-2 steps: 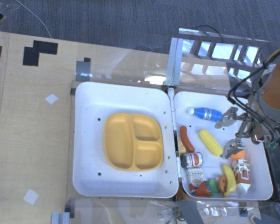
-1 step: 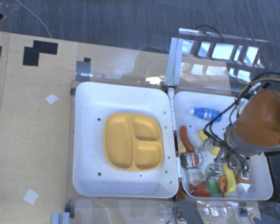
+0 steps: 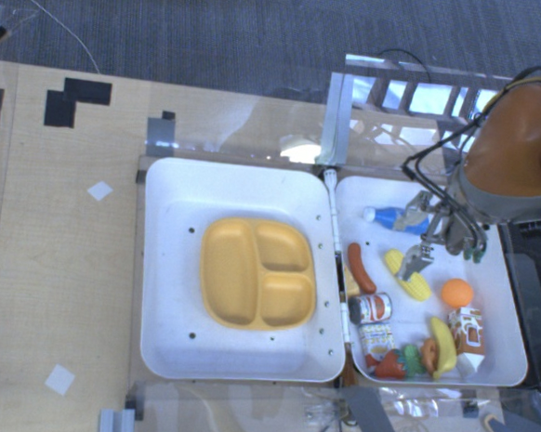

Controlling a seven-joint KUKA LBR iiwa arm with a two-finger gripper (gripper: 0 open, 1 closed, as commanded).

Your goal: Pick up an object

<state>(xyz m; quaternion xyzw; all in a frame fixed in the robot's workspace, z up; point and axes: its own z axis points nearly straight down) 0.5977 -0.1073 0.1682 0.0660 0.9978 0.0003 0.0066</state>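
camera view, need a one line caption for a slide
Claw hovering over a corn cob in the right bin of toy food; yellow divided plate in the left bin.

tray (image 3: pixel 257 273) in left bin (image 3: pixel 168 277) — toys right

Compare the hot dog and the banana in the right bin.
The hot dog is reddish brown; the banana is yellow. The hot dog lies by the bin's left wall, apart from the other toys; the banana lies near the front, crowded against the carton and other toys. Both are long toy foods lying flat.
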